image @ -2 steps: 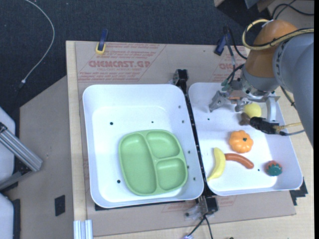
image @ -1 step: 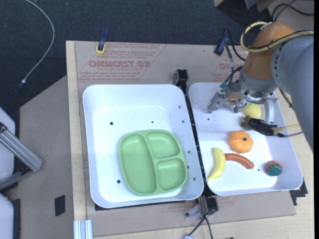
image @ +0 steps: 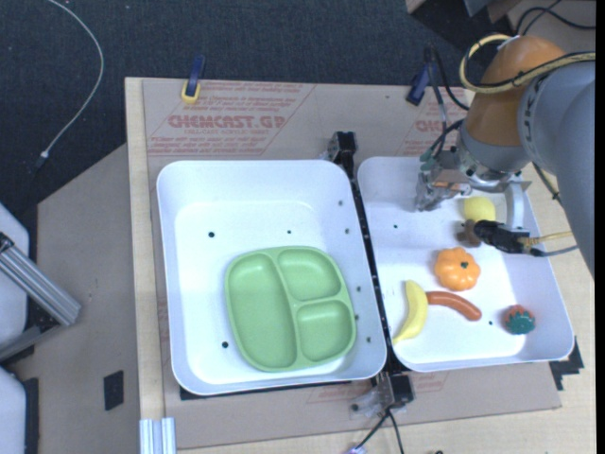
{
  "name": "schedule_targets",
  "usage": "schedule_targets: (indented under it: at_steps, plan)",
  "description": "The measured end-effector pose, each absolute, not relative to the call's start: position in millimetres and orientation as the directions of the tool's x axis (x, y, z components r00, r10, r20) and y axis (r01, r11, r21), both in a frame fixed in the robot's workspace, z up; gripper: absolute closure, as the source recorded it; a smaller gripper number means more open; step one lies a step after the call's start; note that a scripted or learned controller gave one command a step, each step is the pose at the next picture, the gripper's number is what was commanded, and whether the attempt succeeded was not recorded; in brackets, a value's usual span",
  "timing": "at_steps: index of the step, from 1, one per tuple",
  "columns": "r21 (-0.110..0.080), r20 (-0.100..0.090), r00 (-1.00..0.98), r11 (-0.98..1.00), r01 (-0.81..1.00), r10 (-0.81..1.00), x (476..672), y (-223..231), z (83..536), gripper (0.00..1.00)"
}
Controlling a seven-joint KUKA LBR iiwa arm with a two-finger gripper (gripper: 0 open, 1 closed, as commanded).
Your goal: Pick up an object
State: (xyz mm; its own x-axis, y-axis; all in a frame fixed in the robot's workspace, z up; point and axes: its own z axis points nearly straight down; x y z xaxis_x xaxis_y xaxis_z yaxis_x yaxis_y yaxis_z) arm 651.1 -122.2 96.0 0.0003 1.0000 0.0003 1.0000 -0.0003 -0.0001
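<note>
Camera view: you see the hand [image: 435,195] low over the back part of the right bin [image: 397,253].
Hand state: you cannot tell if it is open or closed.
Nearest object: the yellow fruit [image: 479,208] lies just beside the hand, and the small pumpkin [image: 458,269] is near it.
Advice: centre the hand over one fruit before you close it. Keep away from the bin wall, because round shapes probably slip out.

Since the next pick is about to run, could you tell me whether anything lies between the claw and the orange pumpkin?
Nothing visible does. Bare bin floor separates the claw from the orange pumpkin; the yellow fruit lies off to one side of that path.
</note>
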Motion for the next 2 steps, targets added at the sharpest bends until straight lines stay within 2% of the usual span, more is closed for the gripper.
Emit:
schedule_targets:
  at_steps: [2]
  plan:
    - [0.008, -0.001, -0.002, 0.002, 1.0, 1.0, 664.7, -104, 198, 1.0]
